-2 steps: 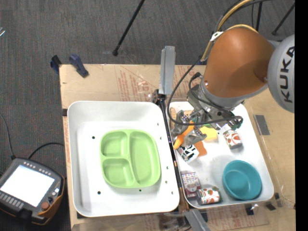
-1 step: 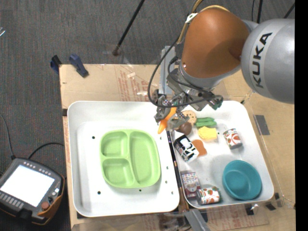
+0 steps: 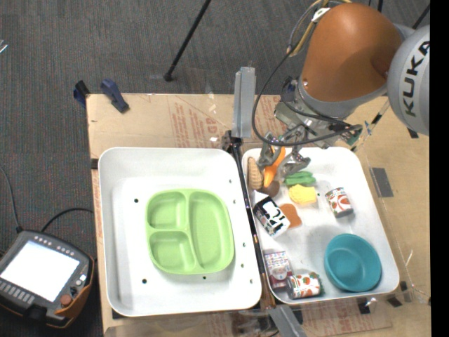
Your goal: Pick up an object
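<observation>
pincer (image 3: 279, 166) at right bin's (image 3: 372, 188) crowded far-left corner

Two white bins on your tabletop (image 3: 140, 121)

Your end effector (image 3: 280, 166) hangs over the right bin (image 3: 368, 188); a green tray (image 3: 189, 232) sits in the left bin (image 3: 119, 188).

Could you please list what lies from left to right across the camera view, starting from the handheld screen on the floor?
Handheld screen → left bin → green divided plate → black-and-white carton → yellow toy corn → small can → teal bowl.
</observation>
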{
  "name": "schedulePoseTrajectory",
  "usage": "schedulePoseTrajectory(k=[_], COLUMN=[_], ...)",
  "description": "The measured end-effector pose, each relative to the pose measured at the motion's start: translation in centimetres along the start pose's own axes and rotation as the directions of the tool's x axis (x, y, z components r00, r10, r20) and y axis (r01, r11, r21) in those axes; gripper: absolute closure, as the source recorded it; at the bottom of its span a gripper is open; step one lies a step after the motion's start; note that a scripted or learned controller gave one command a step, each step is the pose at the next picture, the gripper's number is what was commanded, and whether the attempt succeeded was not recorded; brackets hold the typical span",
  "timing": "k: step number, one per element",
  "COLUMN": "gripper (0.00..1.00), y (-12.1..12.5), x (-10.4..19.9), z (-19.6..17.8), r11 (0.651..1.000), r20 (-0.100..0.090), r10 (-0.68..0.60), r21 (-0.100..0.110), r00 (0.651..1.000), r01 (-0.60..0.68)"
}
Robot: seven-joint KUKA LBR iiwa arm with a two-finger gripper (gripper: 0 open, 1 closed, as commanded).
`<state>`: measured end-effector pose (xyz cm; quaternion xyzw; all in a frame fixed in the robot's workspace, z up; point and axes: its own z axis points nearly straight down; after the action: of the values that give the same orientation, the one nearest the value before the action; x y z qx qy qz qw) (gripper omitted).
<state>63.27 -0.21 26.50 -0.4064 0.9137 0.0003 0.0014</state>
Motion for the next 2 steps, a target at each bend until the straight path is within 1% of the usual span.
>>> schedulePoseTrajectory(k=[1,2], gripper=[1.00,1.00], y=[6.8,6.0], x=[10.4,5.5], z=[-1.7,0.5], r11=[0.993,0.960], r20=[0.000,0.000], r10=[-0.120,-0.281], r21=[0.000,-0.006], r00=[0.993,0.960], r01=[0.120,0.281])
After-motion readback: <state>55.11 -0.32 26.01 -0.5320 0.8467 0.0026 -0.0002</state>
